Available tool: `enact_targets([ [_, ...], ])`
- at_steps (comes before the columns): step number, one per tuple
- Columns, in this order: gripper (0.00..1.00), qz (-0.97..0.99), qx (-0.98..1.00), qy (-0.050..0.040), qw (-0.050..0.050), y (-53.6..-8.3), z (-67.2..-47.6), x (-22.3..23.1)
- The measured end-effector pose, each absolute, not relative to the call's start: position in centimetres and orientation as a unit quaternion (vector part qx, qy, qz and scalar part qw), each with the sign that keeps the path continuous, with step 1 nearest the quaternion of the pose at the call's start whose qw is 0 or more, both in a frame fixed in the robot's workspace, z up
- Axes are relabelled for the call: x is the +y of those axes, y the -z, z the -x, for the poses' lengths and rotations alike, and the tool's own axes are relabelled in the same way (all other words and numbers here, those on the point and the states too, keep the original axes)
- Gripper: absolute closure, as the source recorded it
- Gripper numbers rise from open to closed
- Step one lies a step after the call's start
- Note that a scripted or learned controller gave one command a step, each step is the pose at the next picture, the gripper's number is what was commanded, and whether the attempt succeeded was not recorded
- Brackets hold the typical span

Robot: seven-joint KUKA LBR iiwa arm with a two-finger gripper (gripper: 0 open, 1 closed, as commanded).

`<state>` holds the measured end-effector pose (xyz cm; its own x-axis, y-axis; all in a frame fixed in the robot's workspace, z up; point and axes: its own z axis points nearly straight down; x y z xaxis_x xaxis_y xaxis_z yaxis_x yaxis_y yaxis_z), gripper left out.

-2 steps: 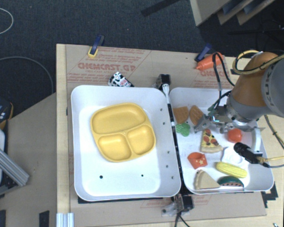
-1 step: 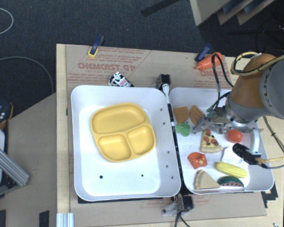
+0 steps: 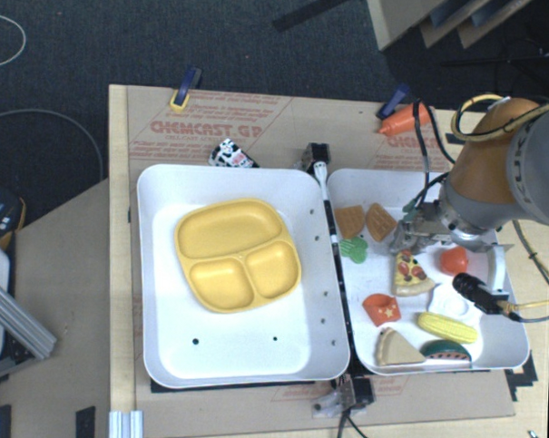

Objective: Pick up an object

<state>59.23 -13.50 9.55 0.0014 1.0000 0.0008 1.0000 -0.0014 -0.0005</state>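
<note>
My gripper (image 3: pixel 419 233) hangs low over the back of the right bin (image 3: pixel 514 347), below the grey wrist with its orange band. It sits just above the toy pizza slice (image 3: pixel 411 274) and right of two brown bread pieces (image 3: pixel 352 221) (image 3: pixel 381 221). A red tomato (image 3: pixel 453 259) lies just to its right. Further toys lie nearer the front: a green piece (image 3: pixel 353 250), a red piece with a star (image 3: pixel 381 309), a yellow corn cob (image 3: pixel 447 327), a sandwich wedge (image 3: pixel 396 348) and a watermelon slice (image 3: pixel 446 351).
The left bin (image 3: pixel 160 345) holds a yellow divided plate (image 3: pixel 238 255). A black-and-white toy (image 3: pixel 232 154) lies on the bench behind that bin. An orange clamp (image 3: pixel 401 121) and a yellow-blue clamp (image 3: pixel 183 90) sit at the bench's back edge.
</note>
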Motion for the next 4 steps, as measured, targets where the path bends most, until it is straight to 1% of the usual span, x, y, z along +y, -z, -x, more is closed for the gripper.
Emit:
enact_targets([
  [1, 1.00, 0.707, -0.707, 0.0018, -0.003, -16.0, -59.5, -13.6],
  [2, 1.00, 0.706, -0.708, 0.0019, -0.003, -20.7, -59.2, -12.8],
  [3, 1.00, 0.706, -0.708, 0.0013, -0.002, -22.6, -59.3, -12.8],
  [4, 1.00, 0.705, -0.709, -0.0001, 0.002, -22.1, -57.8, -6.7],
])
